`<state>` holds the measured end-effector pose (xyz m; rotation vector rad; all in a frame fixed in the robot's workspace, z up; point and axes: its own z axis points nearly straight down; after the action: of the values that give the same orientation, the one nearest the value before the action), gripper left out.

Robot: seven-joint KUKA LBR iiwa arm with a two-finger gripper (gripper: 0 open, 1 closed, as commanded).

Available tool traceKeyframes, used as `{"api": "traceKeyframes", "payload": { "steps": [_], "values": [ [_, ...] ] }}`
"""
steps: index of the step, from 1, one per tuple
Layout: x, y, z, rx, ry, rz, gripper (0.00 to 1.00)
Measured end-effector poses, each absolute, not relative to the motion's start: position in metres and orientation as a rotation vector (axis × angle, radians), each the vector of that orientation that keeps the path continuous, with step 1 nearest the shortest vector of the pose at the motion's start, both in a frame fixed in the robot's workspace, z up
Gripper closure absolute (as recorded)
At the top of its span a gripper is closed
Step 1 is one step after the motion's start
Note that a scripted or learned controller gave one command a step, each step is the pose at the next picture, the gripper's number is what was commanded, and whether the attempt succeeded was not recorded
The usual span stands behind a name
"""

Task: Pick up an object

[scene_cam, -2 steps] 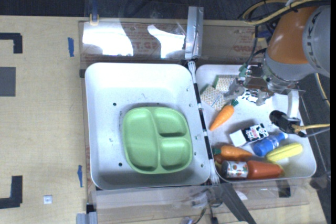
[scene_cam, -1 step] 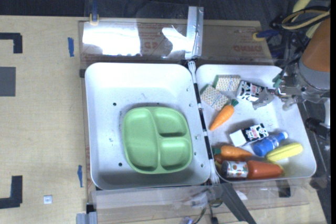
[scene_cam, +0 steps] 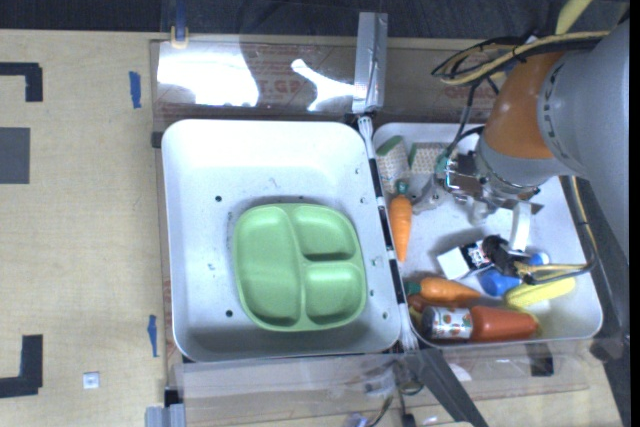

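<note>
I'm watching both bins from above; the arm [scene_cam: 590, 95] is coming in from the right, orange band [scene_cam: 520, 110] showing above the wrist; the gripper [scene_cam: 488, 203] is hanging over the upper middle of the right bin [scene_cam: 435, 237], pointing down, and from this angle I can't tell whether it's spread or closed, nor whether it's pinching anything. All the pickable stuff is sitting in that right bin; a carrot [scene_cam: 400, 227] is lying lengthwise along the left wall, near the gripper but apart from it; a white card [scene_cam: 455, 261] is lying just below the gripper. The rest is crowding the bottom edge: a second carrot [scene_cam: 452, 291] is lying approx. crosswise, w/ a can [scene_cam: 446, 322] just below it; a long red-orange piece [scene_cam: 505, 323] is lying beside the can; a banana [scene_cam: 542, 291] and a small blue piece [scene_cam: 494, 283] are lying above that. The left bin [scene_cam: 200, 175] is holding a green divided plate [scene_cam: 300, 265], sitting flat, well apart from the gripper.
</note>
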<state>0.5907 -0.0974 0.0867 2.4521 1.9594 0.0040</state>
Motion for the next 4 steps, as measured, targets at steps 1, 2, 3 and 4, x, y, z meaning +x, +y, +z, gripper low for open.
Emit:
{"api": "traceKeyframes", "payload": {
  "steps": [1, 2, 3, 4],
  "values": [
    [0.558, -0.15, 0.086, 2.604, 1.758, 0.0, 0.0],
    [0.565, -0.135, 0.189, 2.329, 2.107, 0.0, 0.0],
    [0.561, -0.104, 0.097, 2.111, 2.325, 0.001, 0.0],
    [0.561, -0.105, 0.107, 2.113, 2.32, 0.002, 1.0]
  ]
}}
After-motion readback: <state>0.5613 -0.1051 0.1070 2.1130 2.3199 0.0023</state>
